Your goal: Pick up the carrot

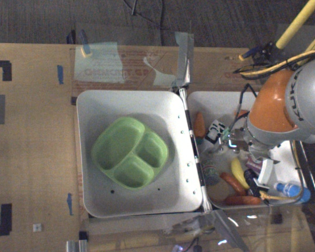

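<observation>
Carrot (199,124) against right bin's (215,97) left wall, apart from gripper (224,138); cannot tell gripper's state under arm (275,112); banana (239,172), sausages (232,182), bottle (289,189) crowding beside; green plate (129,151) in left bin (94,104); cardboard bench (31,140); dark carpet (42,9) beyond.

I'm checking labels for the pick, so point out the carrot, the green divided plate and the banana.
carrot (199,125): camera view, middle of its orange body by the right bin's left wall.
green divided plate (111,144): camera view, floor of its left compartment.
banana (238,171): camera view, middle of its yellow curve.
</observation>
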{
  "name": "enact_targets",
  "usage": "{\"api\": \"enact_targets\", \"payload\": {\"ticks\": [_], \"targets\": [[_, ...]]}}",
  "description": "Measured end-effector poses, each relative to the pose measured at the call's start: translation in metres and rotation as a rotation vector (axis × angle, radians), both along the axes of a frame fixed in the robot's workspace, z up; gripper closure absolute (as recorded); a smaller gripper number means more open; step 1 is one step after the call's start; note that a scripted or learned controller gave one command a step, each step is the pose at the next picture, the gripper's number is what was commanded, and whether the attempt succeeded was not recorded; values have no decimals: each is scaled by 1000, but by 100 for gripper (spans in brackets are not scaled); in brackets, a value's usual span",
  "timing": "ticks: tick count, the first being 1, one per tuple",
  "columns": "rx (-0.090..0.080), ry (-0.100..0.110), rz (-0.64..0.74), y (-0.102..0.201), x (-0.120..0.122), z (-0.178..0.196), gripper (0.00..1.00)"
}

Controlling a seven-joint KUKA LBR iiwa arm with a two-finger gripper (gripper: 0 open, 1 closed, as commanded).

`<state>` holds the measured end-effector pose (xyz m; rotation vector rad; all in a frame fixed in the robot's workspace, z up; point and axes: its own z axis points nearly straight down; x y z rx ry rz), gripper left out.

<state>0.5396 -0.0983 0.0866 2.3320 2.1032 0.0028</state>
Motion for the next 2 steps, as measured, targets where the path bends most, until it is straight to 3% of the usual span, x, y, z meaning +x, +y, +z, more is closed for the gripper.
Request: {"api": "enact_targets", "payload": {"ticks": [1,2], "targets": [[0,2,-116,2,5,15,0],[15,-9,-61,-61,-25,6,0]]}}
